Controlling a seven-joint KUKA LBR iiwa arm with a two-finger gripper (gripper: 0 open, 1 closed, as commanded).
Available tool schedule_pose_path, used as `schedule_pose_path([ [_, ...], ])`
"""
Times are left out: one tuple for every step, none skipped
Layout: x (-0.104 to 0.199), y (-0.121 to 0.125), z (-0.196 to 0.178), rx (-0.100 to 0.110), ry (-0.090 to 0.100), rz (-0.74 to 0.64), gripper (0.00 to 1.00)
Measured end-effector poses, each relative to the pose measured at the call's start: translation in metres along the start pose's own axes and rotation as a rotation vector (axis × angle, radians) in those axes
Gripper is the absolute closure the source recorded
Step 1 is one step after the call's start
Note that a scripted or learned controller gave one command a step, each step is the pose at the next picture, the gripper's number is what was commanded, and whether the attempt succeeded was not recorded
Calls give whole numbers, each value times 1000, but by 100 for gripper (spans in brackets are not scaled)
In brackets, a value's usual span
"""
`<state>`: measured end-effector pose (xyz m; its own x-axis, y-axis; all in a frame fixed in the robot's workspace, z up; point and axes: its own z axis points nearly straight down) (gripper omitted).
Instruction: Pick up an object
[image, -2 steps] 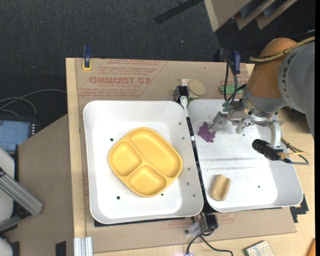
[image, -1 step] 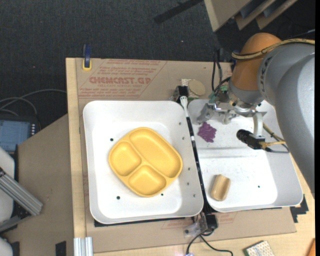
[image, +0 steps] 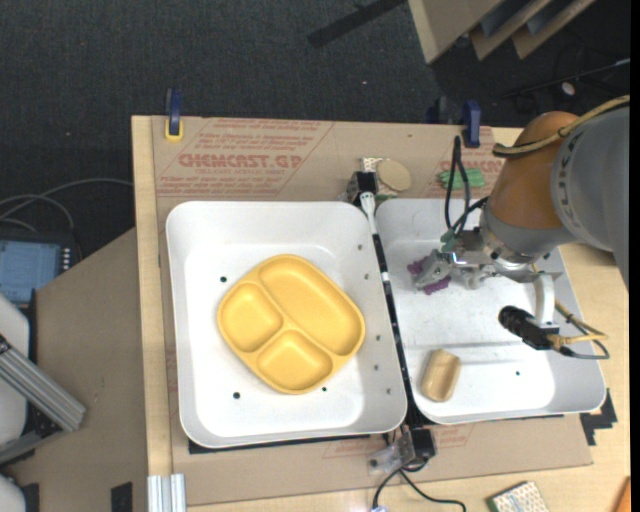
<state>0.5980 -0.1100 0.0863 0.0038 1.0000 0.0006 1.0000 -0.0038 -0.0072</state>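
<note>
End effector low in the right bin, beside a small purple thing.

The end effector (image: 452, 262) sits in the upper middle of the right bin (image: 570, 395); whether it is open or closed cannot be told. A purple object (image: 432, 279) lies just at its lower left, touching or nearly so. A tan cylinder (image: 440, 375) lies well below, near the bin's lower left. The left bin (image: 190, 330) holds a yellow divided plate (image: 290, 322).

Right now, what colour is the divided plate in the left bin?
Yellow. The three-compartment plate shows plainly in the camera view, lying in the white left bin.
</note>
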Motion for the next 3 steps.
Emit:
schedule_pose_path([
  [14, 37, 1, -12, -2, -6, 0],
  [14, 37, -9, -13, -1, -4, 100],
  [80, 22, -105, -17, 1, -11, 100],
])
